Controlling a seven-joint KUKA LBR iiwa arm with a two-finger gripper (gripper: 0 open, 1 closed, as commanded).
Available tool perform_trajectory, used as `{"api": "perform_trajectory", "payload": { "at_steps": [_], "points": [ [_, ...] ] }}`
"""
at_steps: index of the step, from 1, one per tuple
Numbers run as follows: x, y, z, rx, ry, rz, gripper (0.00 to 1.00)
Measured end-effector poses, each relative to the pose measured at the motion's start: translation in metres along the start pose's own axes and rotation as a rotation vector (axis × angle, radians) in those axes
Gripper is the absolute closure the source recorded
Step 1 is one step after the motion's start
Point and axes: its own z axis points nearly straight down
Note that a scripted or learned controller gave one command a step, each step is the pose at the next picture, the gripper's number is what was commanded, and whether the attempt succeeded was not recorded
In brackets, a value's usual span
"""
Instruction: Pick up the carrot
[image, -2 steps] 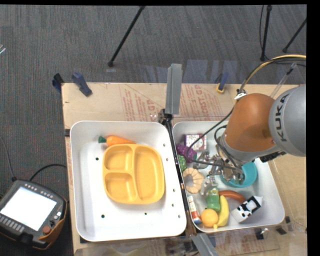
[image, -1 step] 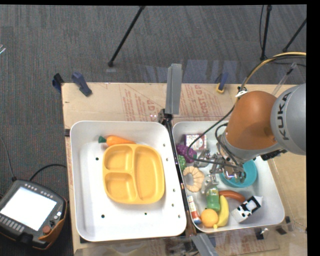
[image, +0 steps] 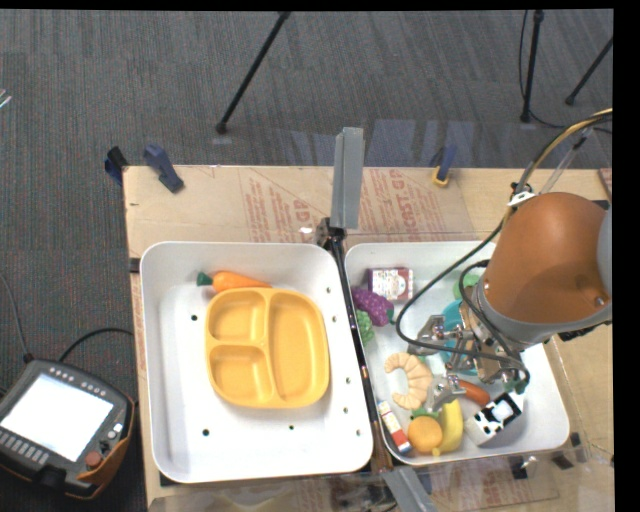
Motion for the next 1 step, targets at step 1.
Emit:
{"api": "perform_trajectory", "payload": {
  "at_steps": [1],
  "points": [
    [0.0013, 0.0004, 0.0027, -0.001, 0.006, -0.001, 0.00]
  ]
}}
